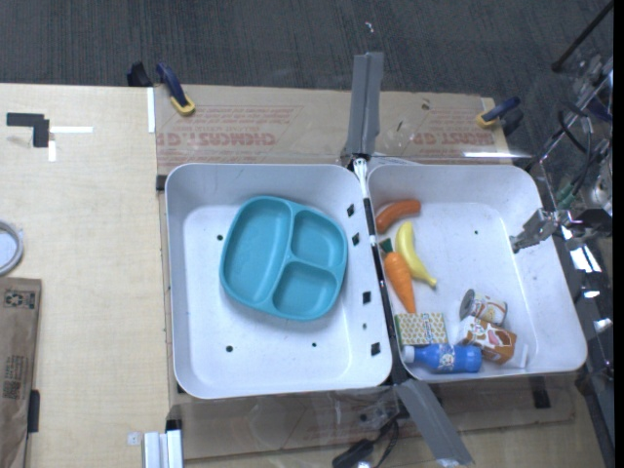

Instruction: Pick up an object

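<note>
Camera view: yellow curved banana [413, 253] beside orange carrot [400, 279]

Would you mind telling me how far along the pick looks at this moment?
Nothing looks done yet: the banana, carrot, blue bottle and the other items lie in the right bin, and the blue plate sits in the left bin. In hand: the gripper sits at the right bin's right edge, nothing visible between its fingers. Left: reaching an object, gripping and lifting it.
</note>
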